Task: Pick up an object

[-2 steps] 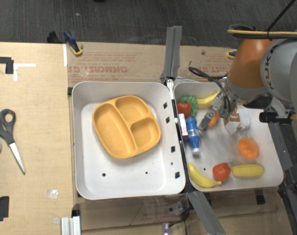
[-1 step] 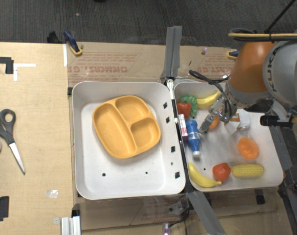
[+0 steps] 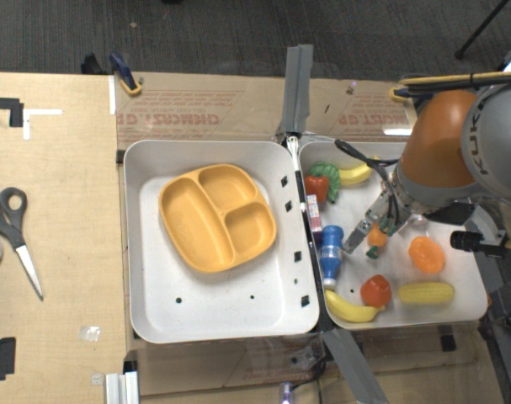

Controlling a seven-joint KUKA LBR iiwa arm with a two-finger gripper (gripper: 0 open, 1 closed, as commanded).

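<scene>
While the near edge of the right bin [image 3: 465,316] holds a banana [image 3: 349,308], a tomato [image 3: 375,290] and a corn cob [image 3: 424,293], we judge the small orange toy [image 3: 376,238] farther in to be the target, light, stiff plastic and rather slick, best pinched across its middle. The gripper [image 3: 371,228] hangs right at it, fingers apart, the toy apparently between them and not clamped. To the left lies a blue bottle [image 3: 330,251]; farther back a strawberry [image 3: 316,186], another banana [image 3: 354,173], and in the left bin [image 3: 146,310] a yellow divided plate [image 3: 217,217].
</scene>
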